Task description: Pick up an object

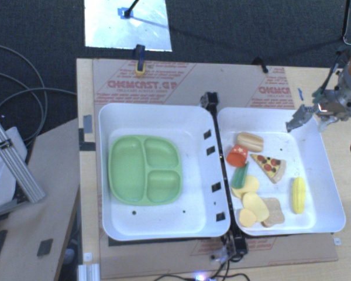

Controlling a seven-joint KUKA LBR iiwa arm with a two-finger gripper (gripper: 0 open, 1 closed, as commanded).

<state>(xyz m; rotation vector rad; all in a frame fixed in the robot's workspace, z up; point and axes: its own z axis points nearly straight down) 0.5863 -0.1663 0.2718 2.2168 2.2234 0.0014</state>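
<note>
Two shallow white plastic bins sat side by side on a cardboard-covered bench, with the right bin (324, 174) serving as the reference for everything else. Nearest the camera, at that bin's front, lay a tan slice of toy bread (273, 212) touching a cluster of pale yellow round toy pieces (253, 202). Just to the right of them, a yellow toy corn cob (298, 194) lay apart near the bin's right wall. Further back, a triangular toy pizza slice with red toppings (269, 166) rested mid-bin, beside a green toy vegetable (240, 175) and a red toy piece (237, 156). Behind those sat a tan toy hot dog bun (250, 140). Left of the right bin, the left bin (158, 116) held a light green divided plastic tray (144, 170). Farthest back, the grey gripper (297, 122) hovered over the right bin's rear right corner, holding nothing; whether its fingers stood apart could not be told.
</note>
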